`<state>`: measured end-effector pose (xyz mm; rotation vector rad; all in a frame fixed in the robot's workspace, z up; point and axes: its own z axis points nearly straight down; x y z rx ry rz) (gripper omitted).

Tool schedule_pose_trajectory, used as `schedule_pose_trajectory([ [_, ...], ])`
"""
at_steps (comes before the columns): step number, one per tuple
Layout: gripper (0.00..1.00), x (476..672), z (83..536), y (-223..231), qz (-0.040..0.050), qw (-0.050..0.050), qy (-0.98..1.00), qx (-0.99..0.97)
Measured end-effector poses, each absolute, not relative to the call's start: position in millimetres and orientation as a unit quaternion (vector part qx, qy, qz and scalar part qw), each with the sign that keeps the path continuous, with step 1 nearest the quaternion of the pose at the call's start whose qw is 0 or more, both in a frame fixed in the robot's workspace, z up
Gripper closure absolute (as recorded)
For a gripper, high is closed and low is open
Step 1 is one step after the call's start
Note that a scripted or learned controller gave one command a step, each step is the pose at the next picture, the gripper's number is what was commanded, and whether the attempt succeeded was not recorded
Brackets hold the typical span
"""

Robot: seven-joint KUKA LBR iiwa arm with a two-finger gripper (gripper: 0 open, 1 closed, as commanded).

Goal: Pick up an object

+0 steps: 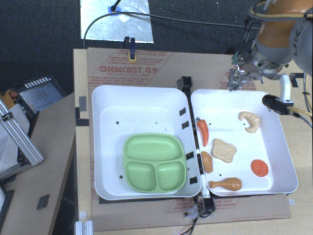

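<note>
My arm: it comes in from the right, grey with an orange band, and sits high at the top right corner.
My pincer point(236, 77): it hangs just past the far edge of the right bin, over the brown board. It looks small and blurry from here. I cannot tell if it is open or closed. I see nothing in it.
Right bin point(279, 146): white and shallow. It has six toy foods in it.
Red pepper point(203, 131): long and thin, close to the left wall of the right bin.
Croissant point(251, 121): pale and curved, in the far right part of the bin, nearest to my pincer but still apart from it.
Bread slice point(224, 151): tan, in the middle of the bin.
Small orange piece point(207, 162): just left of the bread slice, by the wall. I cannot tell what food it is.
Red round piece point(259, 167): flat, near the right side, toward the front.
Chicken leg point(225, 184): orange-brown, lying on its side by the front wall.
Left bin point(107, 106): white too, touching the right bin.
Green plate point(154, 161): it has three parts and lies in the front right part of the left bin.
</note>
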<state>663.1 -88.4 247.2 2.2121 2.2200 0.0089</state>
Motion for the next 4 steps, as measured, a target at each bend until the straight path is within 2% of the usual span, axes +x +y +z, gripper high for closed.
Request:
schedule_pose_trajectory([
  [1,1.0,664.0,252,-88,0.0012,0.001,0.709,0.705],
  [3,1.0,646.0,257,29,0.0012,0.0,0.711,0.704],
  [4,1.0,633.2,240,80,0.0007,-0.001,0.711,0.704],
])
